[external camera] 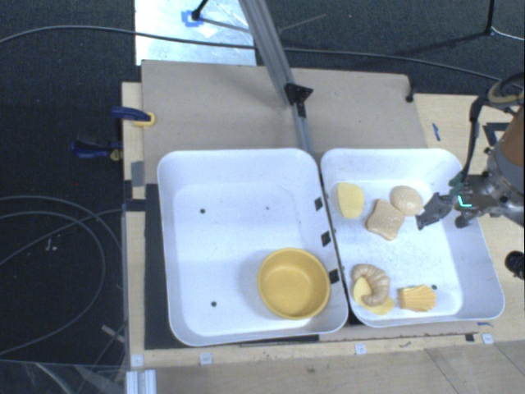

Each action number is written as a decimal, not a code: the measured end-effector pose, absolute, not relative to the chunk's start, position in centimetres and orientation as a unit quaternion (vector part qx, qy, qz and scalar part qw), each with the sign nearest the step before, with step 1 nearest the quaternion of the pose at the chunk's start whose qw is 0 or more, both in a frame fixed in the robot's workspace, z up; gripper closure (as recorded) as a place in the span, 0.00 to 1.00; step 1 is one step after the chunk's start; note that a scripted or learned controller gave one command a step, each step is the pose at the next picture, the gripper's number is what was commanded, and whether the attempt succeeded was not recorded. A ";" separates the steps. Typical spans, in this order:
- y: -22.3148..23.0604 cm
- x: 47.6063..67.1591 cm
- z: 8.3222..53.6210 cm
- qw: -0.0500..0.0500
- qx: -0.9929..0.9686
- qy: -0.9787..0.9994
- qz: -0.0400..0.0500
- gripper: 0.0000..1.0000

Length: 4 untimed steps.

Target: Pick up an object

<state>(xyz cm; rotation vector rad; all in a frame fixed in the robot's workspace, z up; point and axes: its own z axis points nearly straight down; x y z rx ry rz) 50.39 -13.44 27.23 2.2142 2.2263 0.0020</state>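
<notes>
Camera view: the left bin (pixel 205 179) holds a yellow bowl (pixel 294 282) near the divider. The right bin (pixel 484 290) holds five pieces of toy food, a tan cracker (pixel 385 219) central. The gripper (pixel 432 213) hovers just beside it, empty; finger state cannot be told.

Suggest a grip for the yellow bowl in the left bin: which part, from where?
Probably the rim. The yellow bowl sits upright and open near the left bin's front right corner, too wide to span. Come from above, one finger inside and one outside, on its left rim, away from the bin wall. The gripper is over the right bin.
</notes>
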 end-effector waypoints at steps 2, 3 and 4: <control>-12.9 50.0 22.8 0.000 0.707 0.708 0.000 0.00; -13.3 49.9 18.6 -0.001 0.707 0.707 -0.001 0.00; -13.4 50.4 12.4 -0.002 0.707 0.707 -0.001 0.00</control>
